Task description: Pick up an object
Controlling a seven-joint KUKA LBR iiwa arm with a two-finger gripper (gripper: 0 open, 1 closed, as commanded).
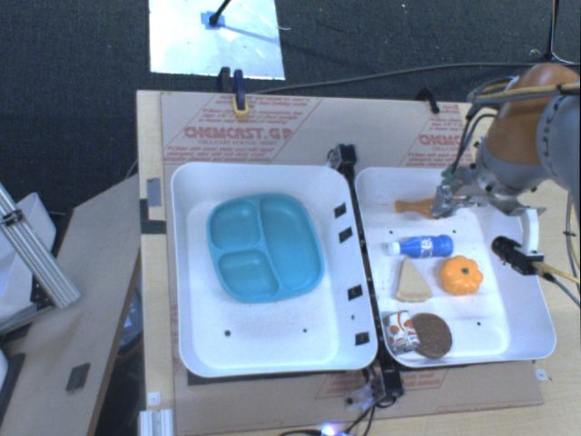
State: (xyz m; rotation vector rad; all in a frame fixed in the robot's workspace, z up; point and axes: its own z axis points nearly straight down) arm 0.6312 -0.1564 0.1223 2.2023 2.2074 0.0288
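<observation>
My gripper [444, 202] is low over the far part of the right bin [536, 330]. Its tip meets the right end of a small orange-brown piece [413, 207] that lies on the bin floor. In front of it a blue bottle [422, 245] with a white cap lies on its side. Nearer the front are an orange pumpkin [460, 275] and a tan wedge [413, 282]. A round brown disc [435, 334] and a small printed can [399, 331] rest at the front edge.
The left bin [195, 334] holds a blue divided plate [265, 246]. A row of black clips [349, 234] runs along the seam between the bins. The grey and orange arm [531, 130] reaches in from the right, with cables beside it.
</observation>
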